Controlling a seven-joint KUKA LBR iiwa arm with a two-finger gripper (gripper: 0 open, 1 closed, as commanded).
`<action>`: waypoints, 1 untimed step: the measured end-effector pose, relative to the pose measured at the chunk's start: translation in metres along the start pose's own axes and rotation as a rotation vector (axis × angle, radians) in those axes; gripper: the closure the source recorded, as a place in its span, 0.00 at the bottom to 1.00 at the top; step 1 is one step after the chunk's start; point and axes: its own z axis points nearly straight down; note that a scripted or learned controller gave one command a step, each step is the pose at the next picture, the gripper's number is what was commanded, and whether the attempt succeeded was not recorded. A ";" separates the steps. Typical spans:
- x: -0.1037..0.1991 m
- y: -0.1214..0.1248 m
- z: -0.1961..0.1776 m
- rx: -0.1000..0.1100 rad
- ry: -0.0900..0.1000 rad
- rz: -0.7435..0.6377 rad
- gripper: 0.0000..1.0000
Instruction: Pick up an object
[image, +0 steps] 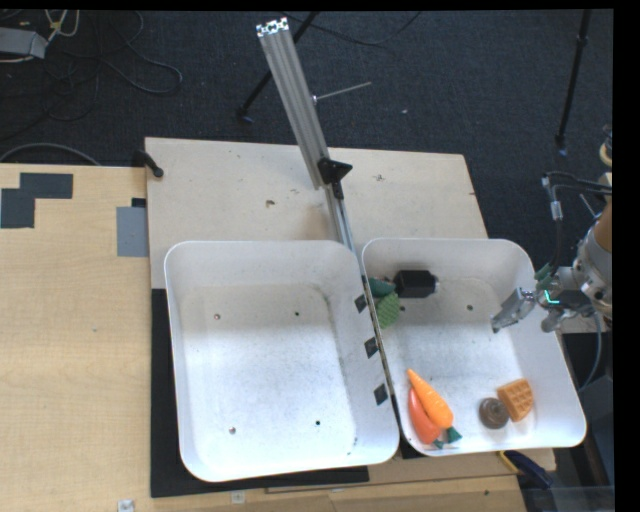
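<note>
The right bin (520, 262) holds several small things. A black block (414, 283) lies near its far left, with a green object (385, 303) beside it against the divider. An orange carrot (430, 400) with a red piece next to it lies at the front. A brown round piece (493, 412) and an orange waffle-like block (517, 398) sit at the front right. My gripper (530, 314) hangs over the bin's right rim, open, with nothing between its fingers. It is well apart from every object.
The left bin (200, 265) stands beside the right one, with black clips along the shared edge. A slanted aluminium bar (300, 110) rises behind the bins. Wooden bench lies to the left.
</note>
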 end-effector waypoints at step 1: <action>0.000 0.000 0.000 0.000 0.000 0.001 0.00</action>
